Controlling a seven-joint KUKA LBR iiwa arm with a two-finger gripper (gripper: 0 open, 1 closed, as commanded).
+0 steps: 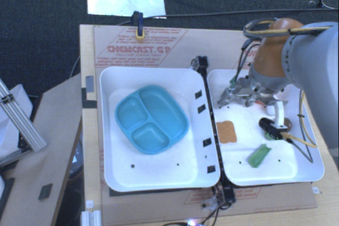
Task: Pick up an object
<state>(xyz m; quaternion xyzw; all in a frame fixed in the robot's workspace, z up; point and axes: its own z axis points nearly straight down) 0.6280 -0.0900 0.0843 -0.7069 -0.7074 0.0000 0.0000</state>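
Note:
In the right bin [302, 166], a flat orange-brown square [226, 132] lies near the left wall. A small green block [259, 155] rests toward the front. My gripper [231, 97] hangs low over the back left part of this bin, a little behind the orange-brown square and apart from it. I see nothing between its fingers. The grey arm with its orange band [271, 55] covers the bin's back right part.
The left bin [122, 166] holds a blue divided plate [151, 119] near its middle. A black divider with clips [209, 124] runs between the two bins. A cardboard sheet [148, 45] lies under both.

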